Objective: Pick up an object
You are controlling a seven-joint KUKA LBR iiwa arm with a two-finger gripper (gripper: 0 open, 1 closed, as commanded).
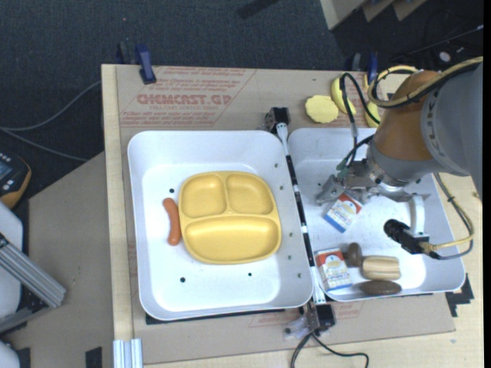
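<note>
You see the arm (454, 117) reaching in from the right, with its gripper (341, 196) low over the upper left part of the right bin (322, 156). As far as you can make out, its two fingers stand apart with nothing caught between them. The nearest thing for you to pick is a small white carton (342, 213) with red and blue print. It lies tilted on the bin floor just below the fingertips, and you cannot tell whether they touch it. Toward the near edge of the same bin lies a second small box (333, 271), red and white, close to the bin's left wall. Just beside it to the right is a pale wooden piece (380, 267) with a brown round end, and a dark brown oblong (380, 287) sits right under that. In the left bin (153, 282) a yellow divided plate (230, 217) sits in the middle, with an orange sausage-shaped toy (173, 221) along its left side. A yellow lump (322, 108) rests on the bench beyond the right bin.
</note>
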